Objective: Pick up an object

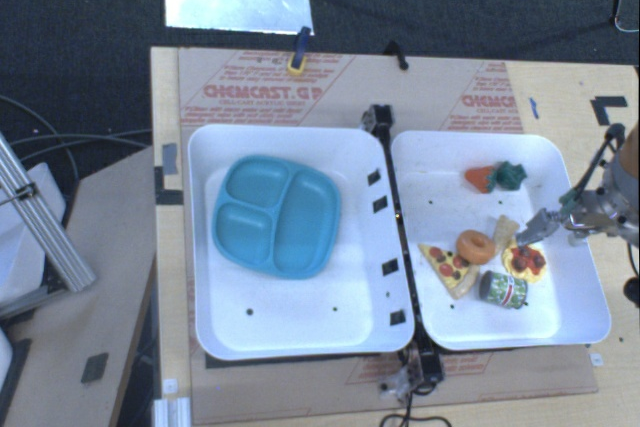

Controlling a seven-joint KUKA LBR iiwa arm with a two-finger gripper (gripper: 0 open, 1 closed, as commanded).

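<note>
My gripper [530, 230] sits low at the right of the frame, over the right bin [575, 315], with my arm [612, 200] coming in from the right edge. Its tip hangs just above the cluster of toy food in the lower middle of that bin. I cannot tell how it is set, or whether anything is caught in it; the end is small and blurred against the white floor.

The things I might pick up all lie in the right bin. A donut [476, 246] rests near the middle, with a pizza slice [447, 267] touching it on the lower left. A pale wedge [505, 232] lies just right of the donut, right beside my gripper tip. Below that is a small yellow dish of red fruit [526, 262], and a green-labelled can [503, 290] lies on its side just under it. Well apart from these, toward the upper right of the bin, a carrot [494, 177] lies with its green top pointing right.

The left bin [205, 215] holds a blue divided plate [275, 216], lying flat toward the bin's upper left.
</note>
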